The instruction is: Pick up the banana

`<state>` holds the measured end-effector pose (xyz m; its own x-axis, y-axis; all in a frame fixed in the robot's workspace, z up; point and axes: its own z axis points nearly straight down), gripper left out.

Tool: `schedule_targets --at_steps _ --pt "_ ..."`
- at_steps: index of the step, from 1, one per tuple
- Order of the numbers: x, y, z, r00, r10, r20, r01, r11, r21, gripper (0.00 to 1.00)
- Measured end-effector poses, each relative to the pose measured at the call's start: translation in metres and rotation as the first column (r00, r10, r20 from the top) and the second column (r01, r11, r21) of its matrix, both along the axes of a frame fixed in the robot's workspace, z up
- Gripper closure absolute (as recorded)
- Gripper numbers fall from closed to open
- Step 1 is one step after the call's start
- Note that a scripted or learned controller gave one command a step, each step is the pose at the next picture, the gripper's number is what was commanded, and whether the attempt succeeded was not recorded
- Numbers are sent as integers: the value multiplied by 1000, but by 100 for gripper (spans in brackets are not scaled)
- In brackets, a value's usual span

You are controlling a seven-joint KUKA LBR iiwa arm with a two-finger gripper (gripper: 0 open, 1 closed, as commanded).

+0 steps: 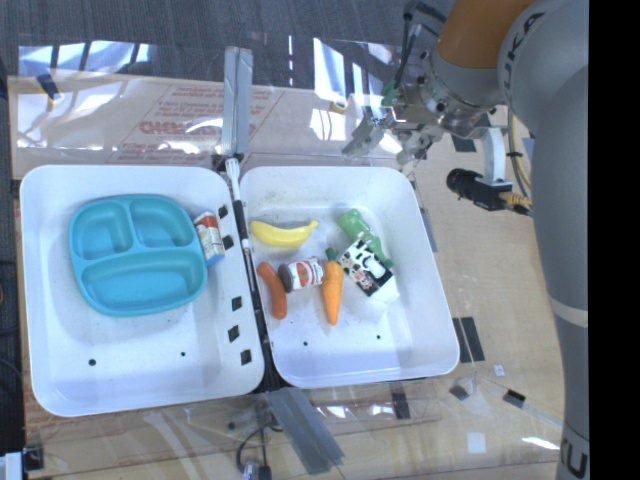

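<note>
The bench is a pale wooden surface, partly covered by clear plastic sheeting with red printing that glares under the light. Two shallow white bins rest directly on it, side by side and touching along their inner edges: the left bin and the right bin. Small dark pieces, possibly tape or markers, lie on the bare wood near the right bin's lower right corner.
</note>
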<state>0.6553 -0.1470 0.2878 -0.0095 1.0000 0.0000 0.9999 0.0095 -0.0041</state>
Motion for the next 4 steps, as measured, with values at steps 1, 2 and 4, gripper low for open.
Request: schedule_targets --at_steps 1,2,4 --pt "1 49 -111 993 116 0 -116 993 -1 0" --pt "2 52 -190 896 444 10 -444 896 -2 0" --pt "0 51 -184 895 446 4 -446 895 0 0"
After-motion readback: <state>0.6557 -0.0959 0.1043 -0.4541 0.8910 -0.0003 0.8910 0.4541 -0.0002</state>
